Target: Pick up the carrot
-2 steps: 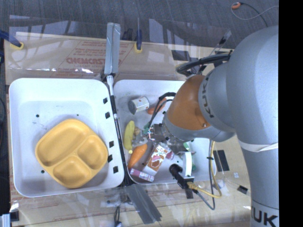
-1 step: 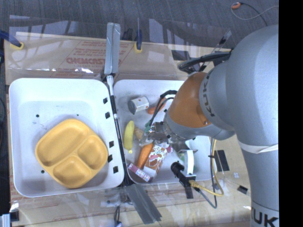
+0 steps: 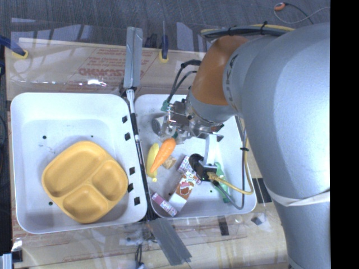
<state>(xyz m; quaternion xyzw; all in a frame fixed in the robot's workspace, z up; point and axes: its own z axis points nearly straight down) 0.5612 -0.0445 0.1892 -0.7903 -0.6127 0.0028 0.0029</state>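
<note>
1 fixed overhead camera looks down slantwise on both bins (image 3: 22, 150).

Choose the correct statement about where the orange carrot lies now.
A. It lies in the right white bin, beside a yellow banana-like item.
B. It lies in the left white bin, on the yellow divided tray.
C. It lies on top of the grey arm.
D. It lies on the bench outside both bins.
A: the orange carrot lies on the floor of the right white bin, against the yellow banana-like item, just below the gripper.
</note>
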